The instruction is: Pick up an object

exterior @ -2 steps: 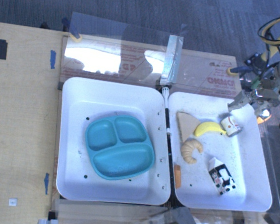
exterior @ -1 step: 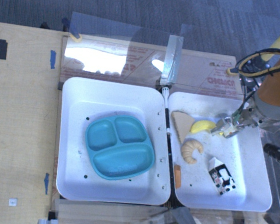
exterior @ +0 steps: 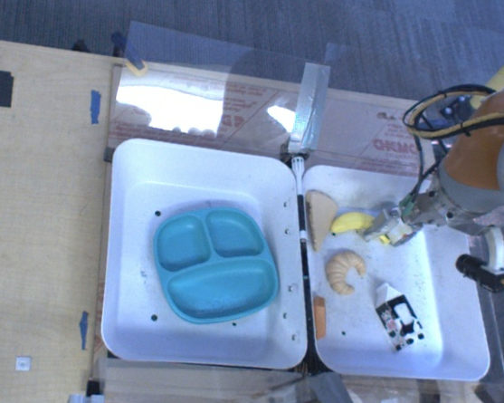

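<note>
Banana [exterior: 351,223] just beside gripper [exterior: 392,230]; fingers' state impossible to tell; likely to roll aside against croissant [exterior: 345,271] if nudged.

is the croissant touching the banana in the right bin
Apart. The camera view shows a strip of bare white bin floor between the croissant and the banana above it.

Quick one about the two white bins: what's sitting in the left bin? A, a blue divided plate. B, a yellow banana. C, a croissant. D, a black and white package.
A: the blue divided plate lies in the left bin, while the croissant, banana and black and white package are all in the right bin.
</note>
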Action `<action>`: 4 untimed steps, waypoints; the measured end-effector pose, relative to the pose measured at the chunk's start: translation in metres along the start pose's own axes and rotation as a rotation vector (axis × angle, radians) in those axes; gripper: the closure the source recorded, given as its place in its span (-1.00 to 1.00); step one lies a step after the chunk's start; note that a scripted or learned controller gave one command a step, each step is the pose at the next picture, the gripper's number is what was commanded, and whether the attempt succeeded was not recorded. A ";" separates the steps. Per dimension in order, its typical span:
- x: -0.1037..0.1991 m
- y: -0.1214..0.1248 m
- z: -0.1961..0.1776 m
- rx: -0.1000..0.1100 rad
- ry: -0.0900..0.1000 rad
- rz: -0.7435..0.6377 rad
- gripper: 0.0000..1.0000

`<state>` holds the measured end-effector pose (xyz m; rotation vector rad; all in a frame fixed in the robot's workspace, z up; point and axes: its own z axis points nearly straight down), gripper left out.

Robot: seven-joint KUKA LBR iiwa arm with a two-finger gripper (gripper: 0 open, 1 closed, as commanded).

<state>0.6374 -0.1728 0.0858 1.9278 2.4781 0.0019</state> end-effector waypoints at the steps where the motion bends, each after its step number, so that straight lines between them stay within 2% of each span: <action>1: -0.001 0.002 -0.013 -0.006 -0.003 -0.002 1.00; 2: 0.032 0.037 -0.117 -0.010 -0.004 0.022 1.00; 3: 0.097 0.017 -0.112 0.003 0.003 -0.135 1.00; 4: 0.165 -0.007 -0.097 0.008 0.004 0.096 1.00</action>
